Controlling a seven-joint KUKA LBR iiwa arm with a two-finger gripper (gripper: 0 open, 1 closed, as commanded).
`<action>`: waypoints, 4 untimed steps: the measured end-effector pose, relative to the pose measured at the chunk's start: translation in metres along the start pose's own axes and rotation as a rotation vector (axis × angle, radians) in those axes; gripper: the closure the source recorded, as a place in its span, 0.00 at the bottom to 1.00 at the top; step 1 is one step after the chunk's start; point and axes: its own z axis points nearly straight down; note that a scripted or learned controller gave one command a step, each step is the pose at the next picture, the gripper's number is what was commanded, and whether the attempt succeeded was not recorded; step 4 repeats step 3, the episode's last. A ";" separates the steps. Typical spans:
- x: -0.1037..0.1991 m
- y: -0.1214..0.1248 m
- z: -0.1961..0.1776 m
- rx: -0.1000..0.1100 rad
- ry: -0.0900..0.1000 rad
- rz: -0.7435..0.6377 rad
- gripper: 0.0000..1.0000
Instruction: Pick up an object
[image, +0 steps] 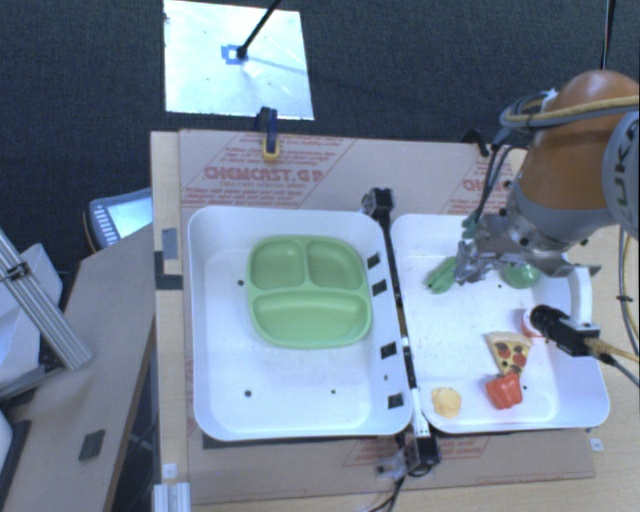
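green toy (441, 276) | under end effector (468, 268) | near right bin (420, 330) back edge

In the right bin (420, 330) we see four small things. A green piece (440, 275), perhaps a leafy toy vegetable, lies near the far left corner. A pizza slice (510, 352) lies toward the near right, a red piece (504, 391) just beside it, a yellow lump (446, 401) at the near edge.

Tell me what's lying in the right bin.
In the right bin: a pizza slice toy, a red piece, a yellow piece and a green object at the gripper. The arm covers the bin's far right corner.
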 end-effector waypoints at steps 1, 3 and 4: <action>0.053 -0.014 0.015 -0.001 0.001 0.000 1.00; 0.152 -0.016 0.033 -0.001 0.000 0.000 1.00; 0.152 -0.016 0.033 -0.001 0.000 0.000 1.00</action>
